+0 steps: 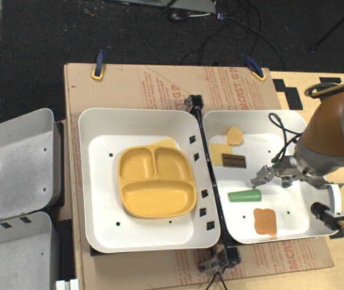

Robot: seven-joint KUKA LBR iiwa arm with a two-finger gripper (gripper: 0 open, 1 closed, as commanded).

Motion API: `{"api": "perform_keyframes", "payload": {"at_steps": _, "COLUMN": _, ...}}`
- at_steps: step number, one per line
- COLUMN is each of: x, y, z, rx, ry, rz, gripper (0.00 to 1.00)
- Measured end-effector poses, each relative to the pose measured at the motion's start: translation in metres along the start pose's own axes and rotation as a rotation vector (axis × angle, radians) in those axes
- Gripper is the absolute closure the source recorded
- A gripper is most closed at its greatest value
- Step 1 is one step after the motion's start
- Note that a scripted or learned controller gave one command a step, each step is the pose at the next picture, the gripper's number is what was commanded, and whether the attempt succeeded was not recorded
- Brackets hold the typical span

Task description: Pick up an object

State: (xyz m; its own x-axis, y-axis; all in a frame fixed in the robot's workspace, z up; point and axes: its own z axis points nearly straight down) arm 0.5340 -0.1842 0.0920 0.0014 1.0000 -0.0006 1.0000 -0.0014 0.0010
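Camera view, two bins [93,162] (one tray [157,182])

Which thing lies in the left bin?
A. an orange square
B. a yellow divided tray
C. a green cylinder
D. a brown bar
B: the yellow tray sits in the left bin, while the green cylinder, the brown bar and the orange square all lie in the right bin.

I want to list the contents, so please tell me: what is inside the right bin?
Inside the right bin lie a brown bar, a green stick, an orange square piece and pale yellow pieces. The arm covers part of its right side, so that part is hidden.
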Motion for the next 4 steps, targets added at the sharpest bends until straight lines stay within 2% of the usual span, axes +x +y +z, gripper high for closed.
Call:
{"api": "perform_keyframes", "payload": {"at_steps": 1, "x": 0.0, "y": 0.0, "z": -0.011, "rx": 0.0, "ry": 0.0, "rz": 0.001, "gripper": 1.0}}
{"api": "perform_keyframes", "payload": {"at_steps": 2, "x": -0.001, "y": 0.0, "z": -0.053, "rx": -0.002, "ry": -0.001, "rz": -0.003, "gripper": 1.0}}
{"api": "perform_keyframes", "payload": {"at_steps": 3, "x": 0.0, "y": -0.004, "z": -0.115, "rx": -0.004, "ry": -0.002, "rz": -0.004, "gripper": 1.0}}
{"api": "perform_keyframes", "payload": {"at_steps": 4, "x": 0.0, "y": -0.003, "z": -0.123, "rx": -0.001, "ry": -0.001, "rz": -0.004, "gripper": 1.0}}
